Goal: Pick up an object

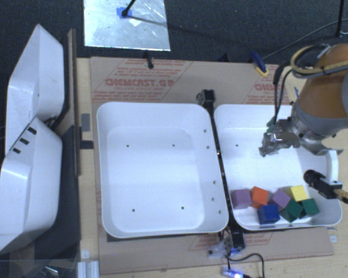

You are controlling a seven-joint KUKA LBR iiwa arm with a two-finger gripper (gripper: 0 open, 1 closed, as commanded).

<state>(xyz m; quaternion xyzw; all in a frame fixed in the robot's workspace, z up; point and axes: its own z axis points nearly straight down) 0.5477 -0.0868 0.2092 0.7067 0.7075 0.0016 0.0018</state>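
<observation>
The arm (327, 88) enters from the right edge of the frame, its rounded orange band bulging at the upper right with yellow and black cables looped over it, and a smooth grey wrist below that slants down and left. At its tip the metal gripper (271, 146) hangs over the upper middle of the right bin (243, 126), well apart from the blocks; whether it is released or clenched cannot be told from here, and nothing shows in its grasp. The blocks lie bunched along the lower edge of that bin, toward the lower right of the frame: a pale purple block (240, 198), an orange block (260, 196) just beside it, a blue block (268, 214) below, a second purple block (281, 199), a dark green block (291, 212), a yellow block (299, 193) and another green block (309, 207). All are small matte cubes with crisp edges. The left bin (156, 167) is a shallow glossy white tray with rounded corners and a few dark dots on its floor. Both bins rest on a sheet of printed brown cardboard (156, 77), and a dull metal plate (126, 16) lies at the top of the frame.
</observation>
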